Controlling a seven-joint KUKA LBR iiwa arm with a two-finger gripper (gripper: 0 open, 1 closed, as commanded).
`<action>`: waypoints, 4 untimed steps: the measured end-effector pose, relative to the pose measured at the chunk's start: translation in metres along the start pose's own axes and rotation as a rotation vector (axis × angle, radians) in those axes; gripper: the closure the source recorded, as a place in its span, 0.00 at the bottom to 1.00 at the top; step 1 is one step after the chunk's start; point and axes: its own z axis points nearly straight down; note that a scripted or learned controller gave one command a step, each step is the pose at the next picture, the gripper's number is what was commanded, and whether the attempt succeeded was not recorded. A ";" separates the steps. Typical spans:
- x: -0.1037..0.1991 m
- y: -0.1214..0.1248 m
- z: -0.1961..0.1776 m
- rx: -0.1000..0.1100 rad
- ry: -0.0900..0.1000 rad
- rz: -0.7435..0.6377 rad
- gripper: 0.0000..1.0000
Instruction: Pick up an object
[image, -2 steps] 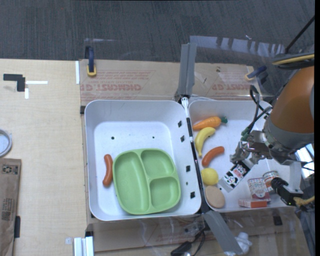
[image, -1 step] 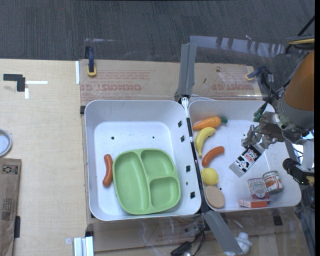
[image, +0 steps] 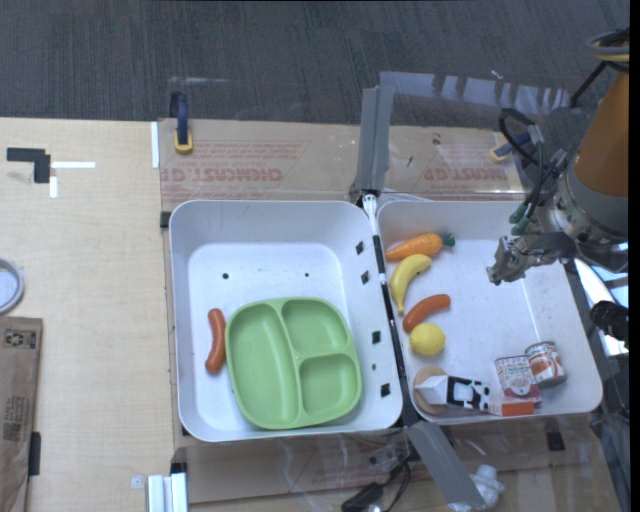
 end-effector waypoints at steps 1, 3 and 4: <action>-0.009 -0.014 0.039 0.002 0.001 -0.041 1.00; 0.115 -0.016 0.129 0.002 0.001 0.227 1.00; 0.222 -0.011 0.127 0.004 -0.003 0.459 1.00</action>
